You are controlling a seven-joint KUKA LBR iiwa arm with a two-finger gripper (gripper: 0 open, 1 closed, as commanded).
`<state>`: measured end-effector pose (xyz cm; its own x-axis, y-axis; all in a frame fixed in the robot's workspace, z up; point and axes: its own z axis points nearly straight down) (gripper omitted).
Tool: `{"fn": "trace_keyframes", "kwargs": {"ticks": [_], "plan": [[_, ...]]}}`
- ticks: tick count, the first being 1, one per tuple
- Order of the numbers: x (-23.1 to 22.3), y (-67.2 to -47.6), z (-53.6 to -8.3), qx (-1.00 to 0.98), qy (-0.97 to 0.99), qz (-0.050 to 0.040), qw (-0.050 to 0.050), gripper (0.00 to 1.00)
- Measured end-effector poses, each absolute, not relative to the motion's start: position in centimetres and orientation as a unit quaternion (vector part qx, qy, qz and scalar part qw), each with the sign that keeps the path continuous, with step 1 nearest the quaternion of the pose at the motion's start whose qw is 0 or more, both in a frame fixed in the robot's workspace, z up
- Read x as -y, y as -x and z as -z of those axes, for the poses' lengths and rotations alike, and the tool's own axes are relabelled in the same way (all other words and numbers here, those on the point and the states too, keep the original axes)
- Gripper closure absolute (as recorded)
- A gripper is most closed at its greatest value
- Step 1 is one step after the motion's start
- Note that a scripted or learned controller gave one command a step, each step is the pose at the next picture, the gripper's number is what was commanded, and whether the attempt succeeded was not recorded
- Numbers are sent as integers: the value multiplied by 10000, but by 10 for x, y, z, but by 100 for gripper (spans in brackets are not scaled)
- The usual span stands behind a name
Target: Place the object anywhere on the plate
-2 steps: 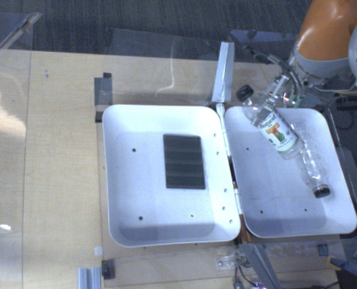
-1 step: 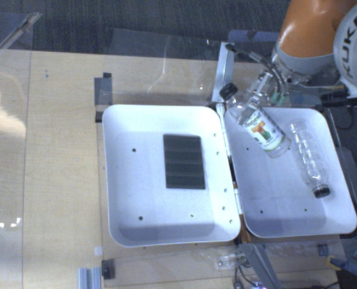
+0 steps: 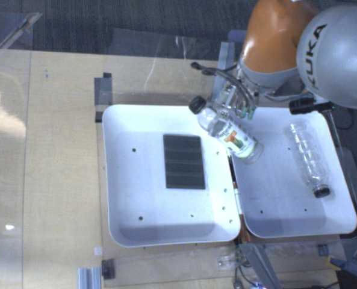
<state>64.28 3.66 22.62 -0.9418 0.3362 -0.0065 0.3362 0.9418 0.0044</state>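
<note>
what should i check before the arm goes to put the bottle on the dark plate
1. Bottle at the end effector: ok, hanging tilted below it.
2. Firmness of grip: cannot tell, contact hidden.
3. Bottle above the plate: not ok, it hangs over the seam between the bins, right of the plate.
4. Plate surface free: ok.
5. Second bottle out of the way: ok, lying in the right bin.
</note>
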Motion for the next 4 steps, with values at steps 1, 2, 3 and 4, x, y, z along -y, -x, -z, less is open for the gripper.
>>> {"fn": "trace_keyframes", "kwargs": {"ticks": [1, 2, 3, 4], "plan": [[-38, -645, -238, -9853, -1706, -38, 77, 100], [-39, -647, -250, -9853, -1704, -59, 114, 100], [-39, -648, -262, -9852, -1705, -80, 150, 100], [-40, -650, -274, -9851, -1704, -99, 188, 100]]}}
